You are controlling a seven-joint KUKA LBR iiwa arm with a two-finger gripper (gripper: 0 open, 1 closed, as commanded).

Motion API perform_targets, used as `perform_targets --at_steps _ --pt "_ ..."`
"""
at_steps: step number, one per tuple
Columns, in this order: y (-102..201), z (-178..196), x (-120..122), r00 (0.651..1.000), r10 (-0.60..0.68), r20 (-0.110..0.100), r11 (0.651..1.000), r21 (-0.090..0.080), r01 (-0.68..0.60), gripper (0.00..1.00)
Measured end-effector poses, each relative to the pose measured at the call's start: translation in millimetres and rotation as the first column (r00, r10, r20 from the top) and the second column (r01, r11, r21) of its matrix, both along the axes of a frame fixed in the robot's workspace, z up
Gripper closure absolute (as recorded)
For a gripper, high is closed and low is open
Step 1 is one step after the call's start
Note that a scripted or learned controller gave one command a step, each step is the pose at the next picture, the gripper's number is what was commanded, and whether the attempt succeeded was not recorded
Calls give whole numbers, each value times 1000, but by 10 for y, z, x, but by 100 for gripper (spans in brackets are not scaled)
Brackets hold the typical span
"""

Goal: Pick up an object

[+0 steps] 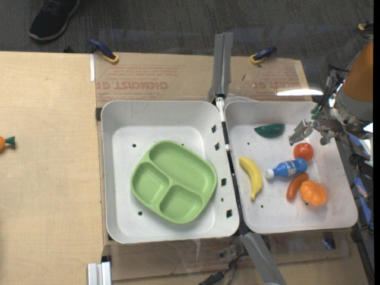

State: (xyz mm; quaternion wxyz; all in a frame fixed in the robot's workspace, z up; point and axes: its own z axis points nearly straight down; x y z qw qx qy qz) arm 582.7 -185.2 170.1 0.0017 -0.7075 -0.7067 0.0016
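1. While the left bin [113, 159] carries a green divided plate [173, 181], the right bin [297, 218] holds the loose items.
2. From left: banana [252, 176], dark green piece [269, 129], blue-and-white bottle [287, 168], red tomato [303, 151], orange items.
3. At far right, the hand [313, 132] hovers just above the tomato, fingers spread, gripping nothing.

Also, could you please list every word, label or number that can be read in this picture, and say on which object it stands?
"CHEMCAST GP", seemingly, in red, upside down and faint: on the cardboard sheet behind the left bin.
More faint red print right of the divider on that cardboard: too blurred to read.
Label on the small blue bottle: too small to read.
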Motion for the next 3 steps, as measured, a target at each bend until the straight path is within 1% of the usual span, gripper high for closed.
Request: perform_targets --at_steps 1,2,3 --pt "-59 -800 -6 1000 0 2 1000 0 0 0" --pt "-59 -730 -5 1000 -1 0 1000 0 1 100" --pt "824 195 -44 1000 3 1 1000 -1 -3 100"
